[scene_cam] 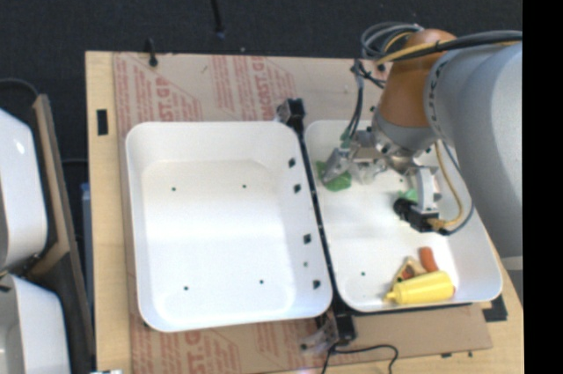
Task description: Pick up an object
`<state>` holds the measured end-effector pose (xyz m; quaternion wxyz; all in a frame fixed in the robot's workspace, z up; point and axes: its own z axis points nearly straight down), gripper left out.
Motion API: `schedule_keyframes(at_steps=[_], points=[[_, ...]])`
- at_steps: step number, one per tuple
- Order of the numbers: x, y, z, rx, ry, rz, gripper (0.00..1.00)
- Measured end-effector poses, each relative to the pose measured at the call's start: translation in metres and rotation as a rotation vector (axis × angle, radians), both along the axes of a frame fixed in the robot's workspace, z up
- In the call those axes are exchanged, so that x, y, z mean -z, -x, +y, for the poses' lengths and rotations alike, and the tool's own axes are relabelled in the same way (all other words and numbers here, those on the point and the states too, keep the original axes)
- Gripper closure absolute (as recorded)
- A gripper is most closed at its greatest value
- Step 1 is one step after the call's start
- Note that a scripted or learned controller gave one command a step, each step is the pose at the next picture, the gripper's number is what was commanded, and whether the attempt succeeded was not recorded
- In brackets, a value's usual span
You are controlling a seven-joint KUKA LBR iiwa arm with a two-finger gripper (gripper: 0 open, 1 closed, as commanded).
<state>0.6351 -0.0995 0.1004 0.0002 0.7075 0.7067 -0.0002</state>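
My gripper hangs low over the far left part of the right bin. A small green object lies right at its tip, partly covered by it; whether the gripper touches or holds it cannot be told. A yellow bottle-shaped object lies at the right bin's near edge. A small orange piece sits just behind that yellow object.
The left bin stands beside the right one, with a black divider strip along their shared edge. The grey arm with its orange band covers the right bin's far right corner. Cardboard lies under both bins.
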Motion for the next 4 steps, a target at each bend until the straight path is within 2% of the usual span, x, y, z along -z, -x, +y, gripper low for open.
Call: schedule_keyframes(at_steps=[1,2,3,4], points=[[-0.011,-0.001,-0.001,0.002,0.0,-0.002,1.0],[-0.011,0.0,-0.001,0.002,0.0,-0.001,0.0],[0.0,-0.002,0.0,0.0,0.0,0.0,0.0],[-0.011,-0.003,-0.001,0.001,0.0,-0.002,1.0]])
